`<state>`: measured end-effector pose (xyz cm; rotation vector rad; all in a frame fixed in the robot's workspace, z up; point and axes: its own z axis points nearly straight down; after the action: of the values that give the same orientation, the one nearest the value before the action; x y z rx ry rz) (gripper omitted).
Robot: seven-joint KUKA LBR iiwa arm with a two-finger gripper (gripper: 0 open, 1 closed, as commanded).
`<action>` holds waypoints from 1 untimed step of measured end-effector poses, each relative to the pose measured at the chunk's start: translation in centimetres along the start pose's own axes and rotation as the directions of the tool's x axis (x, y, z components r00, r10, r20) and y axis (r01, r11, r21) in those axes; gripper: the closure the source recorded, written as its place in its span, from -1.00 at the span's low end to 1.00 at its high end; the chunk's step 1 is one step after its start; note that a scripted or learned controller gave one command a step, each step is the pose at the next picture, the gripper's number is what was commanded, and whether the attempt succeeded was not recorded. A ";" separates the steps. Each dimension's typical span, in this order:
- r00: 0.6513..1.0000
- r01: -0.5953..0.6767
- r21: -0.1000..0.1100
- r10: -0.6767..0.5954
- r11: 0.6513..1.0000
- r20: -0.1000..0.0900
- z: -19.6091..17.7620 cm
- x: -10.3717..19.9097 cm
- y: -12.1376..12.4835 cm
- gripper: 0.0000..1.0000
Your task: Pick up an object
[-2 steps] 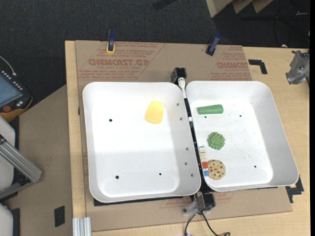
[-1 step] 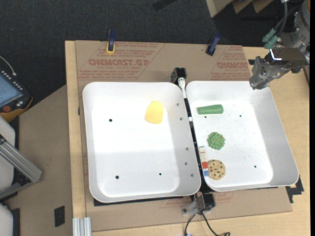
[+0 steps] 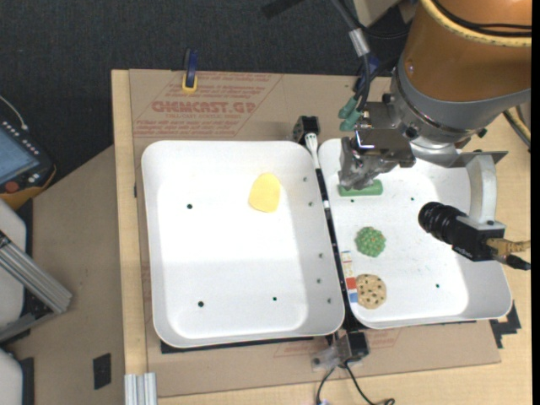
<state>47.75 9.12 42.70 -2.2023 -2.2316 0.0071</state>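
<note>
Reaching in from the right of the camera view, the grey arm with its orange band (image 3: 472,15) hangs low over the far left corner of the right shallow white bin (image 3: 481,298). Its gripper (image 3: 361,175) points down, the tips touching or just above a flat green rectangular block (image 3: 363,190) that lies on the bin floor near the dividing wall. Whether the gripper is apart or together I cannot tell, since the wrist body hides it from above, and nothing can be seen clamped in it.

Nearer the camera in the same bin sits a round, bumpy green object (image 3: 369,241), well apart from the block. Nearer again lies a round tan cookie with dark chips (image 3: 370,290), and just to its left, against the bin wall, a small red and blue piece (image 3: 352,284) pokes out. A black cylindrical device (image 3: 451,227) with a cable juts over the right side of this bin.

The left shallow white bin (image 3: 169,251) holds a single pale yellow rounded lump (image 3: 265,193), lying in the far half towards the shared wall.

Both bins rest side by side, touching, on a brown cardboard sheet with red print (image 3: 211,99) on the table. A small blue and yellow clamp (image 3: 191,72) grips the sheet's far edge.
</note>
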 end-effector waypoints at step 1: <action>1.000 -0.020 -0.001 0.020 1.000 0.003 4.4 -7.7 2.2 1.00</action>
<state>50.05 1.43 38.28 -2.2271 -2.2113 0.0087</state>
